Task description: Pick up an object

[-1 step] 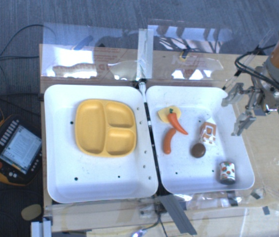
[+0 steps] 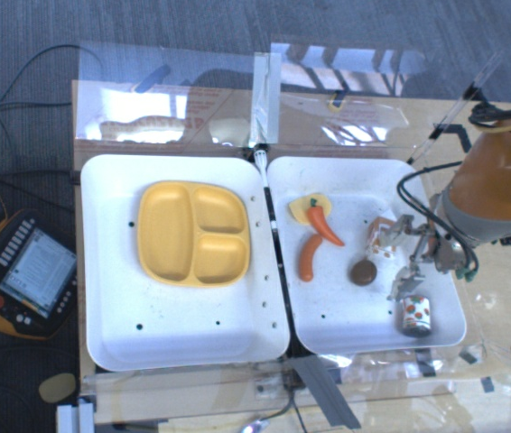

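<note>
Nothing is lifted yet — the pincer (image 2: 406, 262) hangs low in the right bin (image 2: 364, 332), its grip impossible to read. A small can (image 2: 415, 314) lies just below it, a brown ball (image 2: 362, 272) to its left.

You're looking at a grey arm (image 2: 486, 215) with a broad orange band (image 2: 495, 171) above the wrist. Black cables loop along it (one curls ahead of the wrist), and its metal gripper (image 2: 406, 258) is pale silver with small fittings.
</note>
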Tool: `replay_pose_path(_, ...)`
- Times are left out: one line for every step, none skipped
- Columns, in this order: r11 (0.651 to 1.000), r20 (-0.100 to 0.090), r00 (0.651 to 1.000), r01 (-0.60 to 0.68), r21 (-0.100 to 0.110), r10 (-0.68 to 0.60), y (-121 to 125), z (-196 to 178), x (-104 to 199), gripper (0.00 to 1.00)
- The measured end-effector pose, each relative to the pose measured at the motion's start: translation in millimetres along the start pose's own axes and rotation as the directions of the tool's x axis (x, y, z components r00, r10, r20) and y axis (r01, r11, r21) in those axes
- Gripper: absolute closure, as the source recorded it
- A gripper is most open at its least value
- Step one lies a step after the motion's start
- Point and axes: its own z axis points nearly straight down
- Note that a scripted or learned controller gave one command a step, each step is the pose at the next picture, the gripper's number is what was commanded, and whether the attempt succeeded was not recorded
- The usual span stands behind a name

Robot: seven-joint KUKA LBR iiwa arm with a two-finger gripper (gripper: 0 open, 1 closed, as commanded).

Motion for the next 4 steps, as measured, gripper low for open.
replay_pose_path(0.972, 0.044, 0.971, -0.235, -0.007, 0.235, 0, 13, 24, 0.0)
replay_pose_path(0.866, 0.026, 0.865, -0.5, -0.008, 0.5, 51, 15, -34, 0.0)
replay_pose_path(0.758, -0.007, 0.758, -0.652, 0.003, 0.652, 61, 32, -99, 0.0)
replay_pose_path(0.76, 0.003, 0.76, -0.65, 0.005, 0.65, 59, 21, -101, 1.0)
